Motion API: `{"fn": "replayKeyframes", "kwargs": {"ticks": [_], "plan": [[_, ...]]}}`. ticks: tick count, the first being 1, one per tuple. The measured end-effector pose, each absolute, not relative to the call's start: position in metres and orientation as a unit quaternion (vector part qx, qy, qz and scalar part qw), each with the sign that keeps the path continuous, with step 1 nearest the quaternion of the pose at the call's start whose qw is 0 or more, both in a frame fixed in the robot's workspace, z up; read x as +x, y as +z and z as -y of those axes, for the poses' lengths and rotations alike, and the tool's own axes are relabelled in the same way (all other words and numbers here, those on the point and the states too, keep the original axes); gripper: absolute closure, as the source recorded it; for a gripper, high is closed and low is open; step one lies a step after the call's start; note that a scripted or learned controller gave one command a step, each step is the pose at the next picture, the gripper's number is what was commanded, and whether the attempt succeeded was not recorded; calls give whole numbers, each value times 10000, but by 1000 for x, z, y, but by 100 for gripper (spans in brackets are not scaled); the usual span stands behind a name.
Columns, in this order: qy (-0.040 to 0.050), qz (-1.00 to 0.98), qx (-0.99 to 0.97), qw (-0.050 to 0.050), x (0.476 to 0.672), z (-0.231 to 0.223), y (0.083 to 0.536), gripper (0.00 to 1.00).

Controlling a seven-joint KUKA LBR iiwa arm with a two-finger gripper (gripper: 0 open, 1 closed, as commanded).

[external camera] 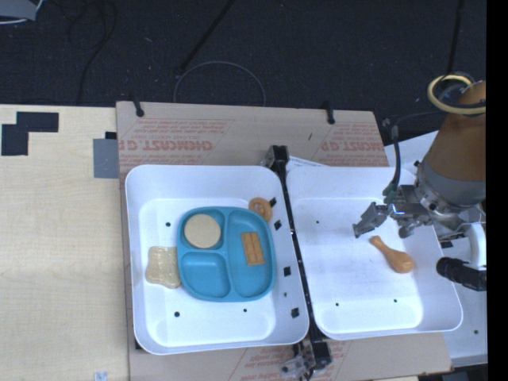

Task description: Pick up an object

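The claw [386, 219] is open over the right bin [341, 308] — it should drop straight onto the orange spoon-like toy [393, 255] near the bin's right edge, then squeeze.

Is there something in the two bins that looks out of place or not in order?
Mostly tidy. In the left bin, a pale flat piece and a small brown ring lie outside the blue tray, against its edge. Nothing looks spilled or damaged.

Robotics lab test cell, not a home or shop. Two white bins [151, 308] sit on a cardboard sheet [238, 137] on a pale tabletop [55, 252], with loose cables [214, 74] over dark carpet [317, 38] across the top of frame and a grey industrial arm [460, 149] at right.
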State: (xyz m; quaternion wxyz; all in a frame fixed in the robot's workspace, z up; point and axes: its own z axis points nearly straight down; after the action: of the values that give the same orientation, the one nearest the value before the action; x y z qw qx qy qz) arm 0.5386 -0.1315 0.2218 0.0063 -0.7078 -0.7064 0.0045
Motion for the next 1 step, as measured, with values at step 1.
{"fn": "replayKeyframes", "kwargs": {"ticks": [1], "plan": [[9,7072,-7070,18,541,132,229,0]]}}
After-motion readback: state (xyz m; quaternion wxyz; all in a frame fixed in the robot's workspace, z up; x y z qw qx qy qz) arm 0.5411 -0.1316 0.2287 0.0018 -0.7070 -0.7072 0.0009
